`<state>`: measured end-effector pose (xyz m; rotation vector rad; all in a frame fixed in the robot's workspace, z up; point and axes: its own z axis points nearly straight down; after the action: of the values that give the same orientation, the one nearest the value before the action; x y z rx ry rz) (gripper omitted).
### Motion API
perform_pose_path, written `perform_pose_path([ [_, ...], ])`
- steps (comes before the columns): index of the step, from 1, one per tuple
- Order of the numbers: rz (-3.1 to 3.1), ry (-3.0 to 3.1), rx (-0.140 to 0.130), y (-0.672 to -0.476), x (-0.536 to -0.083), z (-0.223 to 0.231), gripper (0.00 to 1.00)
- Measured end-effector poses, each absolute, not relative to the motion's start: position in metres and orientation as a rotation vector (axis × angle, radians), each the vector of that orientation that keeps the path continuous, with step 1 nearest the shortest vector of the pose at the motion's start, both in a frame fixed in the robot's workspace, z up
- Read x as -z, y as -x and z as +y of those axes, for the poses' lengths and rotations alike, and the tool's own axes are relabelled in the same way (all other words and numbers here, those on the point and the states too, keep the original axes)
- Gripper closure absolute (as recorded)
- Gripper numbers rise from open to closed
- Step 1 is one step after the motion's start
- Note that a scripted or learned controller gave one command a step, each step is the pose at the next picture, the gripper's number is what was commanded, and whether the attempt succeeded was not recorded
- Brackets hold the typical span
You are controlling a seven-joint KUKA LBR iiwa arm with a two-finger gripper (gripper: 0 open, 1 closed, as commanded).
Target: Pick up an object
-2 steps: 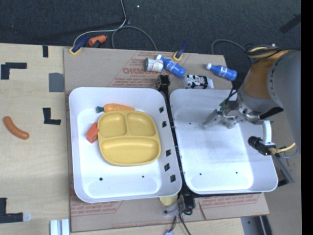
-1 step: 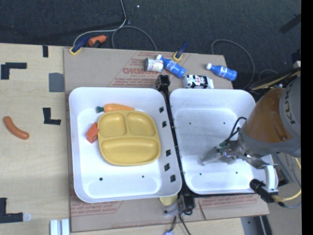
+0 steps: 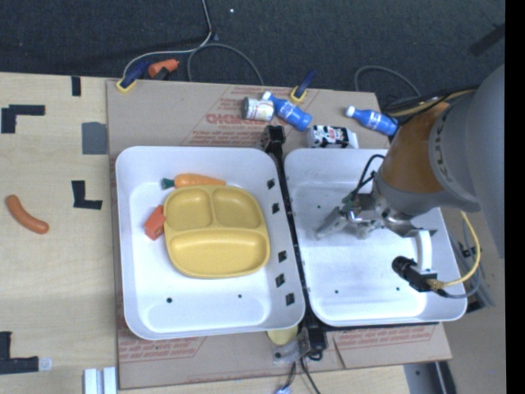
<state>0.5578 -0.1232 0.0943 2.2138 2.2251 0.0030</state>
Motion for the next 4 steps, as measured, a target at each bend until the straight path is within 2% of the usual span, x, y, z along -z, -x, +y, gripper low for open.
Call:
perform_pose_path([
  [1, 2.222, -2.214, -0.003, -0.638, -0.086, -0.119, 0.00],
  [2, 2.222, -2.217, -0.001, -0.666, -0.085, -0.096, 0.00],
  [3, 2.223, -2.220, 0.008, -0.668, -0.085, -0.095, 0.00],
  [4, 2.216, -2.222, -0.003, -0.560, -0.088, -0.108, 0.00],
])
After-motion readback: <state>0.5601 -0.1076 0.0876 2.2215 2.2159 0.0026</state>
